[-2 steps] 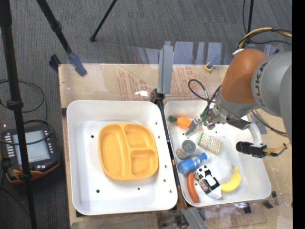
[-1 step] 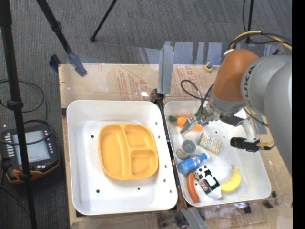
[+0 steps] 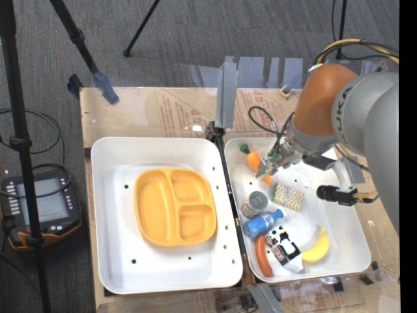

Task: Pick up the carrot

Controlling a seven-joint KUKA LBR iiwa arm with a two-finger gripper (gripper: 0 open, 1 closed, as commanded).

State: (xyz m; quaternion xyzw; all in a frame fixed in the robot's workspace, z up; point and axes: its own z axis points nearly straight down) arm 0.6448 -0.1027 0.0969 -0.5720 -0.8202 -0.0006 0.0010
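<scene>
Carrot, a small orange plastic one with a green top (image 3: 251, 158), lies at the far left of the right white bin (image 3: 352, 243). The gripper (image 3: 268, 169) is down just beside it, its state impossible to tell. This looks like the grasp step; next it must close on the carrot and lift.

You look down from one fixed camera above the bench (image 3: 156, 106), tilted at a slant, far enough back to take in both white bins (image 3: 107, 175) side by side; the arm (image 3: 365, 116) enters from your right.
</scene>
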